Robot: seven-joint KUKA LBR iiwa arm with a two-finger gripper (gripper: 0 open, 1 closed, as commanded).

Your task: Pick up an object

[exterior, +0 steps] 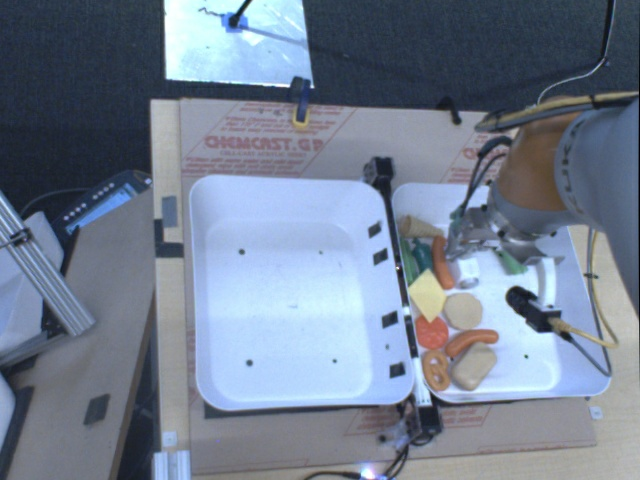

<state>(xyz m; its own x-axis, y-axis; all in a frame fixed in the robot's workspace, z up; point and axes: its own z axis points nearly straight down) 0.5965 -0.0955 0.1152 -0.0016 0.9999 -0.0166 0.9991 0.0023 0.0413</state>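
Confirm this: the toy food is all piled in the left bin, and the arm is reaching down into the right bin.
Not quite. The camera view shows the toy food lying in the right bin, not the left bin. The rest stands: the arm is reaching down into the right bin, with its gripper above the food.
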